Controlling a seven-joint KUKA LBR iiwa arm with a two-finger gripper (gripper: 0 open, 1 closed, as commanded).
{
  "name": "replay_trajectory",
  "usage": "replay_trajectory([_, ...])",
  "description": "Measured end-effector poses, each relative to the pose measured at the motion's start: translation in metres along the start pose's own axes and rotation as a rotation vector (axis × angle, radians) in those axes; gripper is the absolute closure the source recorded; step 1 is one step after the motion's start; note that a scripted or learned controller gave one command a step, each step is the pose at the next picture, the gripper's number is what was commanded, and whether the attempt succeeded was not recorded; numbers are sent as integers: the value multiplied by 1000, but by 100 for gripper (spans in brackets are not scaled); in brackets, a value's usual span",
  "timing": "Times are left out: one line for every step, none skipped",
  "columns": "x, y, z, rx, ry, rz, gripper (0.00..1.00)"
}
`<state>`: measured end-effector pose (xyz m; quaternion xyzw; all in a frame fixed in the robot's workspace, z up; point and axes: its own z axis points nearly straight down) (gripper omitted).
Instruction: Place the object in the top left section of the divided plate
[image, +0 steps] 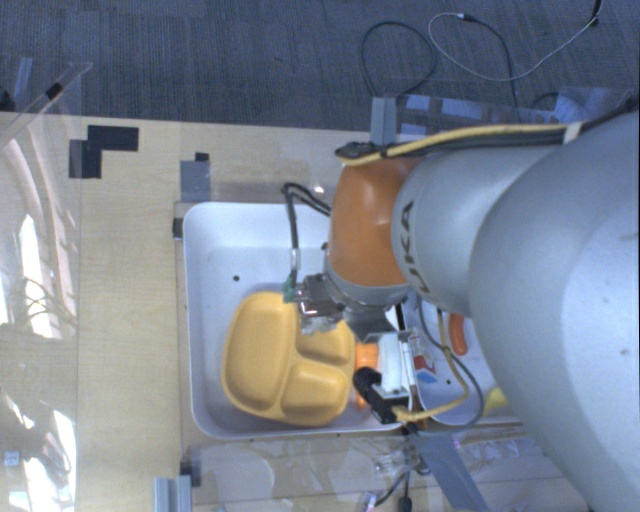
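You have the main part of the job left to do: none of the sections of the yellow divided plate (270, 365) that you can see holds anything, so nothing has been placed. The plate lies in the left white bin (205, 300), towards its near edge, and the rest of that bin's floor shows bare white.

The pincer (318, 308) hangs over the plate's far right rim, close above it or touching; from this angle you cannot tell which. You also cannot tell whether it is apart or together, because the orange-banded wrist covers it from above, and you see nothing gripped in it.

The likeliest thing for the task is a small orange object (367, 355) just beside the plate's right edge, off the plate and below the wrist. A second orange piece (457, 335) shows farther right, under the arm (520, 260), so judge for yourself which one is meant; neither is clear enough to name.

The arm hides most of the right side of the surface (120, 300). What remains, as far as you can judge, is a grasp, a lift and a carry to the far left section of the plate.
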<state>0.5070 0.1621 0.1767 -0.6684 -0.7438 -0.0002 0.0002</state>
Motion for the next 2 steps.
replay_trajectory([45, 56, 83, -17, 5, -195, 100])
replay_trajectory([43, 23, 81, -33, 0, -464, 100])
